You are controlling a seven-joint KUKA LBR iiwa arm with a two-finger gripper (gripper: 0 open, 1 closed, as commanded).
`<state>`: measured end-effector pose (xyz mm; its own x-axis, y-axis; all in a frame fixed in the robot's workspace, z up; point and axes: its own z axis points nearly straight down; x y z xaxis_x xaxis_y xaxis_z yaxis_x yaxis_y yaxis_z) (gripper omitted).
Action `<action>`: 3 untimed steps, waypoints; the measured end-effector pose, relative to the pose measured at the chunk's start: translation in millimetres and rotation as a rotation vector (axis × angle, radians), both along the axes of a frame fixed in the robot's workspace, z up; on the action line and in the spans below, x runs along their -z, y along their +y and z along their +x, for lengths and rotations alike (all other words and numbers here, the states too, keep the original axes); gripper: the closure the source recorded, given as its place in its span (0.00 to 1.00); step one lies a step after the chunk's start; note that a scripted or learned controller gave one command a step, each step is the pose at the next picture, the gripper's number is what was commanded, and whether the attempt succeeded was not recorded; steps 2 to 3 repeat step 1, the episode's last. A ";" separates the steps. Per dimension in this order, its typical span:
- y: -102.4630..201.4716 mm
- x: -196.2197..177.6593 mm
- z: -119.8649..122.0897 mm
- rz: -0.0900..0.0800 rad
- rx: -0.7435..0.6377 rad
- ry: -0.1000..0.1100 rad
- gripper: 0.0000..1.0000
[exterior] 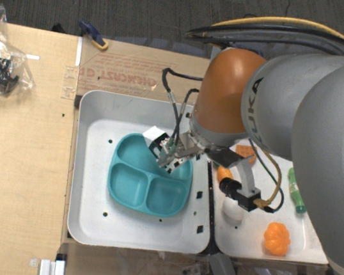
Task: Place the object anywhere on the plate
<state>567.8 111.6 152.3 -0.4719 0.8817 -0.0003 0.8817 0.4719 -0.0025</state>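
The end effector (170, 155) hangs over the upper right compartment of the teal, three-compartment plastic plate (149, 177) in the left white bin (92, 173); whether it grips anything I cannot tell, and the object to place cannot be made out; a good release would probably come low and over the plate's middle; the grey arm (305, 116) bends steeply down from the right.

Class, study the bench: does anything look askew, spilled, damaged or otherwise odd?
Nothing is spilled or broken. The teal plate lies flat in the left bin, turned at a slight angle to its walls. The gripper is over the plate's upper edge. An orange fruit sits in the right bin.
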 end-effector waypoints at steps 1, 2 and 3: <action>-0.3 -0.3 0.2 0.000 0.000 0.000 0.00; -0.3 -0.3 0.2 0.000 0.000 0.000 0.00; -0.3 -0.3 0.2 0.000 0.000 0.000 0.00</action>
